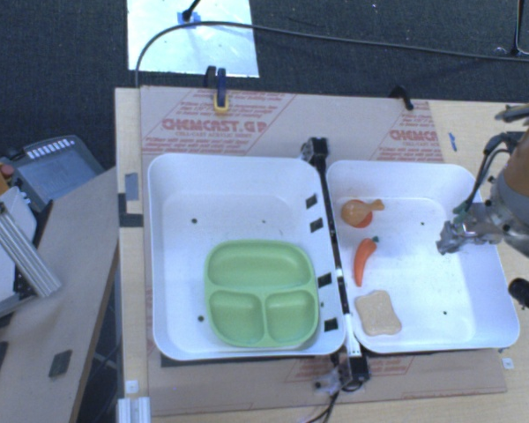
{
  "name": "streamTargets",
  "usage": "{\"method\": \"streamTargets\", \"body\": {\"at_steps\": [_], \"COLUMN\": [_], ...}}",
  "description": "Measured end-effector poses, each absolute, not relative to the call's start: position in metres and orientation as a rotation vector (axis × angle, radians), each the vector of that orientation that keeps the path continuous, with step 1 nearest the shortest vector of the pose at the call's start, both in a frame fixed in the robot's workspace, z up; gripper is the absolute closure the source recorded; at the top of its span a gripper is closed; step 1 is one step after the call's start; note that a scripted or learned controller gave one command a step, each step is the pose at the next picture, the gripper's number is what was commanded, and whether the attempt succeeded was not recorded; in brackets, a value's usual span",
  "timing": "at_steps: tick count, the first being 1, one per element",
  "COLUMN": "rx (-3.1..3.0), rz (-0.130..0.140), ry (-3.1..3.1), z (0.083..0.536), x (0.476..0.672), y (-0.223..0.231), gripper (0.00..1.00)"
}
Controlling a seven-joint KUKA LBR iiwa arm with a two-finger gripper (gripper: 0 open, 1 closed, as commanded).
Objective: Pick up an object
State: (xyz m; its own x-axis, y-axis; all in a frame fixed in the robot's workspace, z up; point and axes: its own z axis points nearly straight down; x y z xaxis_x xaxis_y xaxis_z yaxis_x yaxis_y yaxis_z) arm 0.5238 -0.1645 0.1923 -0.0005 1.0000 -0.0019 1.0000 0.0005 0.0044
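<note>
The right white bin (489, 320) held three small toy foods along its left side: an orange drumstick-shaped plastic piece (361, 211) uppermost, an orange plastic carrot with a green tip (364, 259) below it, and a tan bread-slice piece (377, 313) lowest, toward the lower centre of the frame. All three lay apart from one another.

The left white bin (176, 192) carried a pale green three-compartment plastic tray (261, 293).

The hand (456, 236) hung over the right part of the right bin, well apart from the toys; whether it stood wide or narrow could not be told at this resolution.

Judgement: all three toys looked light, rigid and smooth. The carrot seemed the best candidate, gripped across its narrow mid-body. The bread slice lay flat, so was likely hard to pinch. The drumstick's bulb might squirt out.
</note>
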Motion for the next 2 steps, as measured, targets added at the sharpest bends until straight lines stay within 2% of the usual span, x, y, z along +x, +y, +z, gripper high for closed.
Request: {"method": "streamTargets", "body": {"at_steps": [1,2], "rx": [2.214,2.210], "rz": [0.003,0.003], "ry": [2.224,2.232], "z": [0.235,0.236], "x": [0.521,0.538], "y": [-0.163,-0.115], "gripper": [1.00,1.00]}}
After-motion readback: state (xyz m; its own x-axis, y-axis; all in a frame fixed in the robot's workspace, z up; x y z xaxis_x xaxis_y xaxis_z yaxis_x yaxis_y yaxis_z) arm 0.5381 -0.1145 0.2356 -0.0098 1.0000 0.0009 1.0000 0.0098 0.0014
